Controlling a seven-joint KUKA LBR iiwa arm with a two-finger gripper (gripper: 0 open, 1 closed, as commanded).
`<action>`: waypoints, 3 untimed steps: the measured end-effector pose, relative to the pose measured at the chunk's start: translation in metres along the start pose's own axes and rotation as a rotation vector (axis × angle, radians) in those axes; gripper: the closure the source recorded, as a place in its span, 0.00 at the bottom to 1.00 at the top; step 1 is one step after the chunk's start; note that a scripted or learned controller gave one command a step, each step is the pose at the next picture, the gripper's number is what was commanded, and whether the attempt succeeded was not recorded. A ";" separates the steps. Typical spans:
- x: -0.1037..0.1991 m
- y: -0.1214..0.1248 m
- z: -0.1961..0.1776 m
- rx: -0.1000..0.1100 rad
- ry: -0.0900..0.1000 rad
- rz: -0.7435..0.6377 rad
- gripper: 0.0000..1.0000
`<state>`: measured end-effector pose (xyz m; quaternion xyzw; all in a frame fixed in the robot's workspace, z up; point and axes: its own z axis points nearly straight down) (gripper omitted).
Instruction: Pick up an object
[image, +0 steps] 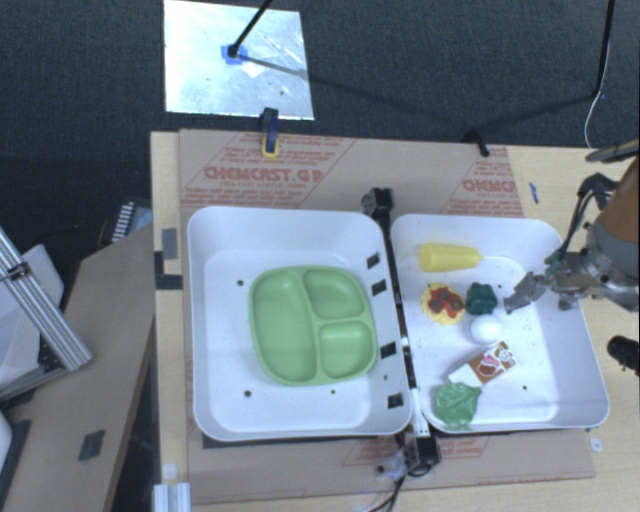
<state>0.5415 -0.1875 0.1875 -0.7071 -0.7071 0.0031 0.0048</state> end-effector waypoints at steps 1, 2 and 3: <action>0.000 0.003 -0.007 -0.012 -0.003 -0.003 0.00; -0.005 0.002 0.036 -0.010 -0.002 -0.001 0.00; 0.000 -0.001 0.076 -0.021 0.001 -0.002 0.00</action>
